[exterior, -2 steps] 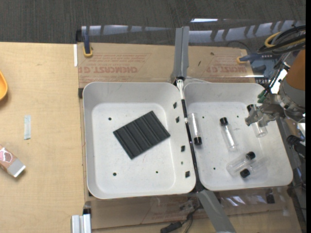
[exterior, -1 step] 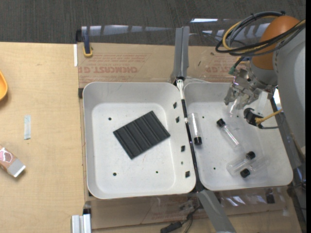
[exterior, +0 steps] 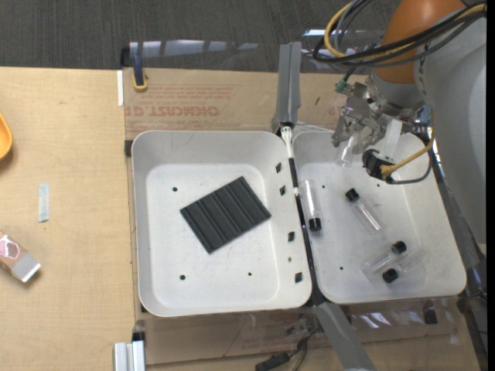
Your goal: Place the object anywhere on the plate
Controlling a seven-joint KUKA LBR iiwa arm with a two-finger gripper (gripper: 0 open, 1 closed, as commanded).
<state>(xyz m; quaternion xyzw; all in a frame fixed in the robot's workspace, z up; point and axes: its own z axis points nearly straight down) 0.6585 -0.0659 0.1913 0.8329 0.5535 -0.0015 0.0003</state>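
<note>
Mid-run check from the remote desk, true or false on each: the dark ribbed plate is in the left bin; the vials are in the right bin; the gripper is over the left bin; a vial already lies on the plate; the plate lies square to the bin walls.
1. The dark ribbed plate lies in the left bin. True.
2. The clear vials with black caps, such as one vial, lie in the right bin. True.
3. The gripper is over the left bin. False: it is above the far part of the right bin.
4. A vial already lies on the plate. False: the plate bears nothing.
5. The plate lies square to the bin walls. False: it is turned at an angle.
</note>
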